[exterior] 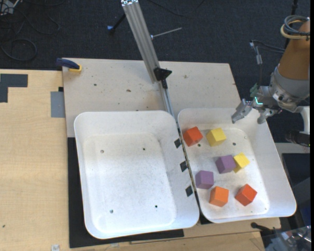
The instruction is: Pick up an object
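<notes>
The right bin holds several small cubes: an orange-red one and a yellow one at the back, a purple one touching a smaller yellow one in the middle, and a purple, an orange and a red one near the front. My gripper hangs over the bin's back right corner, up and right of the yellow cube. It is open, its two fingers spread apart with nothing between them.
The left bin lies beside the right one, with black clips along the shared wall. A slanted aluminium bar rises behind the bins. A blue-and-yellow clamp sits at the board's back left corner.
</notes>
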